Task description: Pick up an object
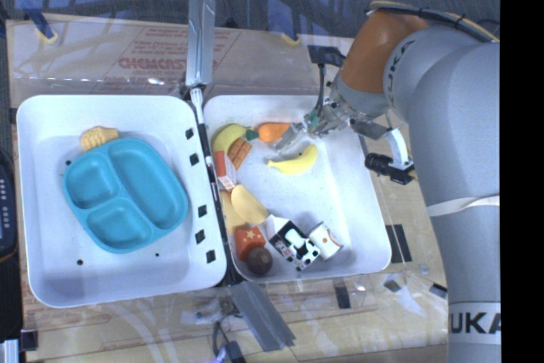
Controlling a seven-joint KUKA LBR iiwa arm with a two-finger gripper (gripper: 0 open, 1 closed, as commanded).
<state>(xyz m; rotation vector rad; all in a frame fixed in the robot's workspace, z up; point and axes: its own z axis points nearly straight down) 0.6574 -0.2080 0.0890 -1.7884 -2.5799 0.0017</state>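
Observation:
My gripper (303, 132) is low over the back of the right bin (361, 208). It sits just above a yellow banana (297, 161) and right beside an orange carrot (273, 132). I see nothing lifted off the bin floor. The grey wrist with its orange band (374, 55) reaches in from the right and hides the bin's far right corner.
More toys lie along the right bin's left and front: a yellow-green fruit (227, 136), an orange-brown piece (239, 154), a pale yellow slice (247, 204), a red block (249, 236), a dark ball (259, 262) and a black-and-white toy (294, 245). The left bin (51, 268) holds a blue divided plate (126, 193) and a corn cob (99, 136).

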